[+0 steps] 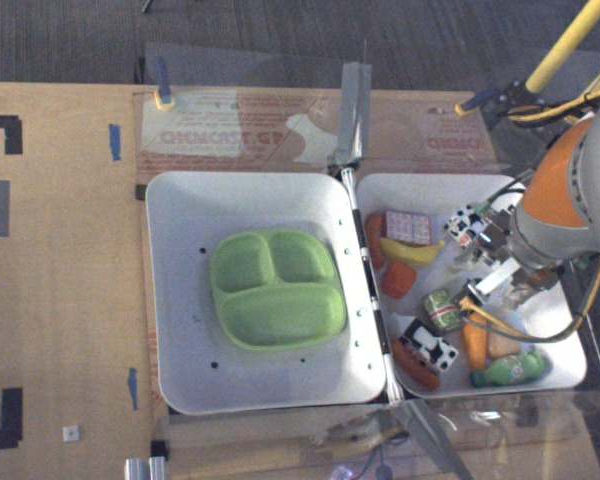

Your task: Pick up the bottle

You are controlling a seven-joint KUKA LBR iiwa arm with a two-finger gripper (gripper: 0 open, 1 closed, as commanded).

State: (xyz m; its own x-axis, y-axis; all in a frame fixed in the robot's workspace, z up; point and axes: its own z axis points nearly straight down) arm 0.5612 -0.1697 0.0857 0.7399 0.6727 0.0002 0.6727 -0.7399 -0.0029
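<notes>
The bottle [510, 370] is green and lies on its side in the near right corner of the right bin [570, 368], its neck pointing left. My gripper [476, 234] hangs over the middle right of that bin, well behind the bottle and apart from it, above a cluster of toy food. Nothing shows held in it.
The right bin is crowded: a banana [412, 251], a pink checkered box [408, 227], a red tomato [398, 279], a green can [442, 310], a carrot [475, 343], a cow-patterned piece [430, 346] and a red sausage [417, 365]. The left bin [180, 208] holds a green divided plate [277, 290].
</notes>
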